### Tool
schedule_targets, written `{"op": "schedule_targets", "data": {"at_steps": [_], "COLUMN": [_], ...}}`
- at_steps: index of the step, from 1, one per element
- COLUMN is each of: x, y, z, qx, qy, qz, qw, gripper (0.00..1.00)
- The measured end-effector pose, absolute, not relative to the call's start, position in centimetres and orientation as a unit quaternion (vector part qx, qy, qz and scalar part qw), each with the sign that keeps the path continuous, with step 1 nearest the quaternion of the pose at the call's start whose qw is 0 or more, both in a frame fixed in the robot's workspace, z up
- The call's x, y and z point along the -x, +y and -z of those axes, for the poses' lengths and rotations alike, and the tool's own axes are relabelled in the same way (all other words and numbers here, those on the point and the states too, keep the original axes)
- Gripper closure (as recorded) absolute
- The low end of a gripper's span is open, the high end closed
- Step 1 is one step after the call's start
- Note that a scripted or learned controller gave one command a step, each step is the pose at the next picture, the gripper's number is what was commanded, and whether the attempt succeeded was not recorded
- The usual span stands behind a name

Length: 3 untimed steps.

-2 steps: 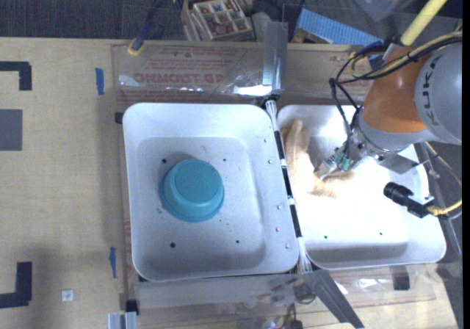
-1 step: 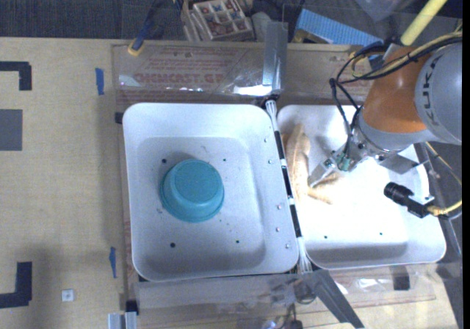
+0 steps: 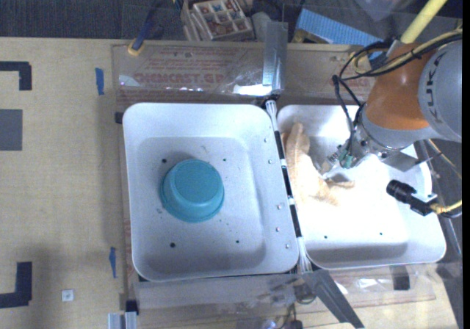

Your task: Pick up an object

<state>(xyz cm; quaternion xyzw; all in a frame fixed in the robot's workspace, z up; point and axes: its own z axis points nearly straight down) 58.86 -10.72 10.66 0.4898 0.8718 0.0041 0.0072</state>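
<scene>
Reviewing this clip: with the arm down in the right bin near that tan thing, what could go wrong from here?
1. The gripper is low beside the tan object, which lies near the right bin's left wall; a closing attempt might catch only an edge and slip.
2. The object looks limp and irregular, so it could droop or fall out during a lift.

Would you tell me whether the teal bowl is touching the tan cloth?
Apart. The camera view shows the teal bowl in the left bin and the tan cloth in the right bin.
</scene>
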Motion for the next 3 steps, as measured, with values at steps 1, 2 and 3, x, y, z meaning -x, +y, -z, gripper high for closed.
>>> {"op": "schedule_targets", "data": {"at_steps": [1,2,3], "x": [-58.9,-56.5,-56.6], "y": [-10.8,-10.7,-10.8], "z": [-10.7,-9.1,-9.9], "qx": [-0.490,-0.507,-0.509], "qy": [0.872,0.862,0.861], "qz": [-0.0039,-0.0032,-0.0044], "qw": [0.007,0.006,0.007], "gripper": [0.00,0.00,1.00]}}
